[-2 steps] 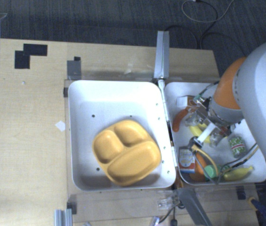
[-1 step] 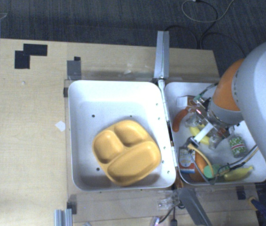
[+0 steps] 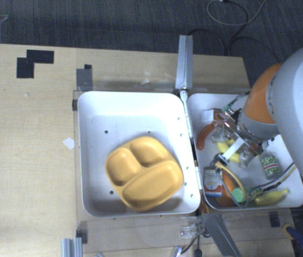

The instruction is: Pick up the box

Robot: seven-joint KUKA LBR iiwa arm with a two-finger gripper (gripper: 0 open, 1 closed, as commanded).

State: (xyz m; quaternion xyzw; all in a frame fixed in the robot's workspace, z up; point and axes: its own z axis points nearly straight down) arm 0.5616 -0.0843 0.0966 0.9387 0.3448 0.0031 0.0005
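Down in the right-hand bin sits the gripper, at mid-right of the frame, low among the clutter; whether its fingers are spread or pressed together I cannot tell, nor whether it grips anything; a small box lies just below and left of it, near the bin's left wall; a banana lies at lower right; the left bin holds a yellow sectioned tray.
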